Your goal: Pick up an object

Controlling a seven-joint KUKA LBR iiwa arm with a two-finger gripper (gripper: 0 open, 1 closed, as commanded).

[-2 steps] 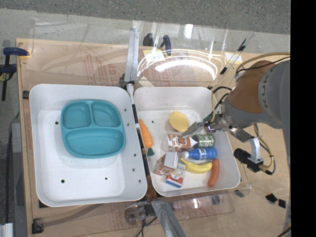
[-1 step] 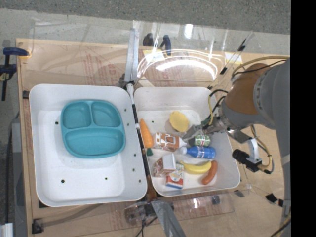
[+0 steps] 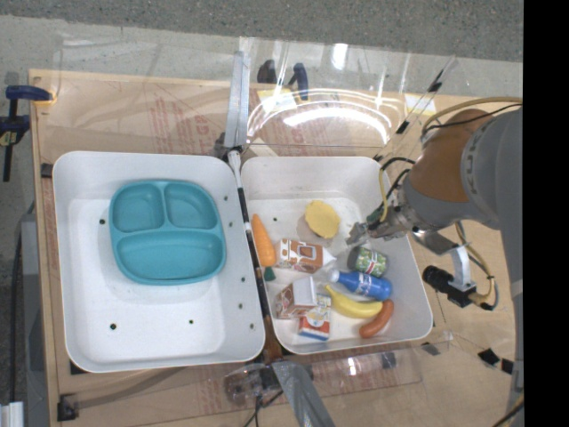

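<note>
Grey arm, orange band (image 3: 449, 163): reaching in from the right, over the right bin's right side.
Gripper (image 3: 363, 235): low in the right bin, right of centre, just above the green can; open or shut, cannot tell.
Green can (image 3: 368, 261): lying just near of the gripper tip, touching or nearly so; not seen between any fingers.
Blue bottle (image 3: 365, 284): on its side, just near of the can.
Banana (image 3: 353, 305): curved along the near edge of the bottle, touching it.
Sausage (image 3: 376, 319): reddish, at the near right corner, beside the banana.
Yellow disc (image 3: 322, 218): left of the gripper, toward the bin's middle.
Small cartons (image 3: 300, 254): three, scattered left of the can and bottle.
Carrot (image 3: 263, 241): against the bin's left wall.
Right bin (image 3: 293, 181): white, shallow, holding all the items above.
Left bin (image 3: 76, 265): white, touching the right bin.
Teal divided plate (image 3: 166, 231): in the left bin, far half, three compartments.
</note>
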